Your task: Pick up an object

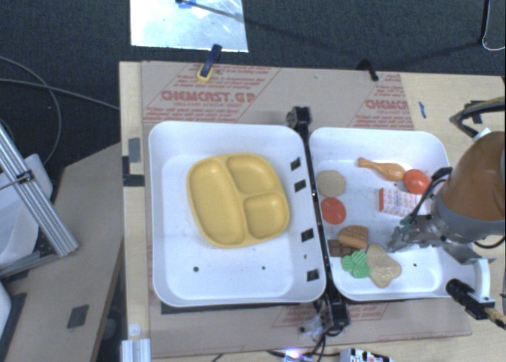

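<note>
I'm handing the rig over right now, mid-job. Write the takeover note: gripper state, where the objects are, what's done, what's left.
Gripper: low inside the right white bin, beside the beige lumpy toy food piece; nothing visibly between its fingers.
Right bin also holds a tan drumstick-shaped toy, an orange-red ball, a small red-and-white packet, a round beige disc, a red round slice, a brown bread-like piece and a green ruffled leaf toy.
Left white bin holds the yellow three-compartment plastic tray.
Done: arm reached into the bin. Left: grasp and lift an object.

Robot lab: bench (261, 84), white bins (174, 147), aluminium framing (32, 202), cables (47, 92).
</note>
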Robot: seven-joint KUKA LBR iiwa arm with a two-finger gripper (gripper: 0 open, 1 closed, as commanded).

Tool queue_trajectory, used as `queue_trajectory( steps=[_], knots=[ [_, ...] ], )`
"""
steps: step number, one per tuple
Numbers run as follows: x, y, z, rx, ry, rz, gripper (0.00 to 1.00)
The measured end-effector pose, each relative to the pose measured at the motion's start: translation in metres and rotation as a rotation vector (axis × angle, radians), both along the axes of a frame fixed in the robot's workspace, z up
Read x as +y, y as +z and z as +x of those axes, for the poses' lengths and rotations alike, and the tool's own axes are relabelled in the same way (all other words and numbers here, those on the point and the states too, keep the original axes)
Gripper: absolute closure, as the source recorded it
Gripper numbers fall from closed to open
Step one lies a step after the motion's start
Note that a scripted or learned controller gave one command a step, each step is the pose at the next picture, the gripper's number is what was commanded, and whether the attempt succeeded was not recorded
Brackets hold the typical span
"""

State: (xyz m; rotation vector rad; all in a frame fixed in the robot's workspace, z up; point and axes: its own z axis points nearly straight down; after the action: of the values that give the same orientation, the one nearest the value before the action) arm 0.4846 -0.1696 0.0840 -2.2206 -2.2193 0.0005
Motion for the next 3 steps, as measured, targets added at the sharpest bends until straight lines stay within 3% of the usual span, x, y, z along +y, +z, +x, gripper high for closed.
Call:
queue_trajectory(
  steps=[1, 2, 3],
  knots=[
    [0.027, 0.037, 0.067, -0.011, 0.01, -0.002, 1.0],
    [0.072, 0.001, 0.002, -0.009, 0.0, -0.004, 1.0],
    [0.084, 0.002, 0.131, -0.016, 0.01, -0.004, 1.0]
  ],
)
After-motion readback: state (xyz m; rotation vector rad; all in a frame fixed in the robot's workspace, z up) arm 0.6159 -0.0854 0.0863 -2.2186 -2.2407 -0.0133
